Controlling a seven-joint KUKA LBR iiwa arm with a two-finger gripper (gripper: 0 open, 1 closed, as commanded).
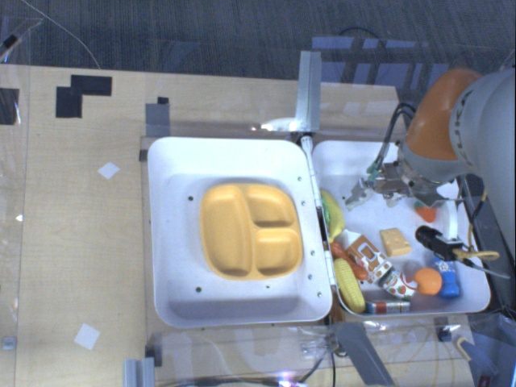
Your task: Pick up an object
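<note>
My gripper (372,185) hangs over the upper part of the right bin (339,161), my arm (476,127) reaching in from three o'clock; whether it is parted or closed I cannot tell, and nothing shows clamped in it. The objects crowd the bin's lower half: a tan block (394,241) at about five o'clock from my gripper, an orange ball (428,281) beyond it, a corn cob (348,284) at six o'clock. The left bin (165,240) holds a yellow divided tray (249,230).
</note>
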